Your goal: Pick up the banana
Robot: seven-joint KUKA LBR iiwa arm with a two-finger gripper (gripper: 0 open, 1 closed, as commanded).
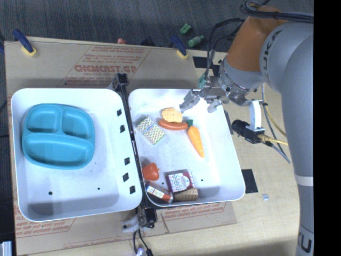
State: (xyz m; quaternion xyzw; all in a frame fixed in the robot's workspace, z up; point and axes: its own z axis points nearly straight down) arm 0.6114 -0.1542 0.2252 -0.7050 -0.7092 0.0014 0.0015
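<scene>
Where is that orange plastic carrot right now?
The orange plastic carrot lies in the right white bin, toward its right side, just below the red sausage and beneath the robot's hand.

— Arm [287, 52]?
— Reaches in from the right, orange band bent above the right bin's [226, 159] far corner.
— Gripper [200, 101]?
— Hangs over that bin's far edge, fingers spread, nothing between them.

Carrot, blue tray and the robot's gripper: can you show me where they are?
carrot [195, 139], camera view, middle of its orange body.
blue tray [57, 135], camera view, on the ridge between its compartments.
gripper [199, 103], camera view, midway between its fingertips.
</scene>
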